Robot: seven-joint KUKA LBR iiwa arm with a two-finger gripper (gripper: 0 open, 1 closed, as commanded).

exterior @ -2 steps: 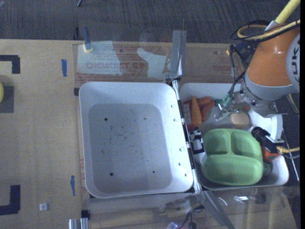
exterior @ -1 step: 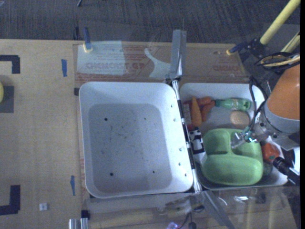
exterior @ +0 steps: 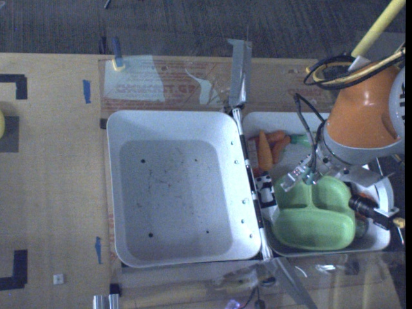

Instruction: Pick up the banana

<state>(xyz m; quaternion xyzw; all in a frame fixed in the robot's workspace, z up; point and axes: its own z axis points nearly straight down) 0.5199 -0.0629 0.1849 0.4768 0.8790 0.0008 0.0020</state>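
Note:
My arm, with its orange band (exterior: 364,111), reaches in from the right and hangs over the right bin (exterior: 381,234). The gripper (exterior: 308,176) points down at the upper left edge of a large green object (exterior: 315,214) that takes up most of that bin's near half. The wrist covers the bin's middle and right side.
Two orange carrots (exterior: 265,150) lie at the right bin's far left corner, with a small teal piece (exterior: 297,139) beside them. The left bin (exterior: 116,172) stands next to the right one. A yellow item (exterior: 2,124) sits at the bench's far left edge.

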